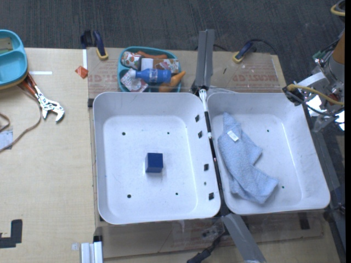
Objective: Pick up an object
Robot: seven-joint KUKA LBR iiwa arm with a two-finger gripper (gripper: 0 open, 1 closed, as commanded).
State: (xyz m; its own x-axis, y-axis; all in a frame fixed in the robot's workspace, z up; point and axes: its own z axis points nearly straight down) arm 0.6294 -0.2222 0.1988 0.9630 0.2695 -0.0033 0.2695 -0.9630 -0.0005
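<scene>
We are looking at a small blue block that is sitting flat on the floor of the left bin, a little below that bin's middle and apart from all its walls. Nothing is touching the block. Taking the block as our landmark, the divider between the two bins is running to its right, and beyond it the right bin is holding a crumpled pale blue cloth, which is lying from the bin's upper left toward its lower middle with a small white tag near its top. Up and slightly left of the block, past the left bin's far rim, a small teal tray is resting on the counter, crowded with mixed items, among them a blue-and-white bottle and something orange. Far to the block's upper left, a wrench is lying on the counter, with a teal dish at the edge above it. Far to the block's upper right, outside the right bin's far corner, part of the arm is showing with cables around it; we cannot tell whether its hand is released or clenched.
</scene>
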